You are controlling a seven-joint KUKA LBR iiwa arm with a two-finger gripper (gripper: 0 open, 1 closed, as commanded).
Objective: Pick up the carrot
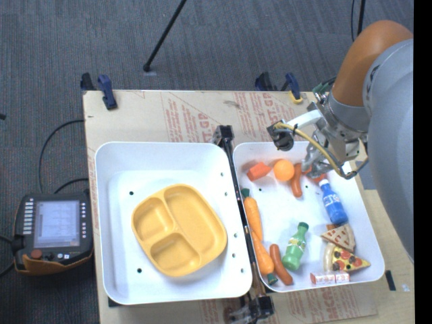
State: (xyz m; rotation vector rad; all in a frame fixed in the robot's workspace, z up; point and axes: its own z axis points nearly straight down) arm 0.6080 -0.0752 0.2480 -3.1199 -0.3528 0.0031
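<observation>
Orange and long, the plastic carrot point(254, 223) lies by the left wall of the right white bin point(373, 229), while the pincer point(317, 159) hangs near the bin's top, its grip too hidden to tell.

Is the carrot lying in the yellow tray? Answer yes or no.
No, the carrot lies in the right bin, along its left wall.
</observation>
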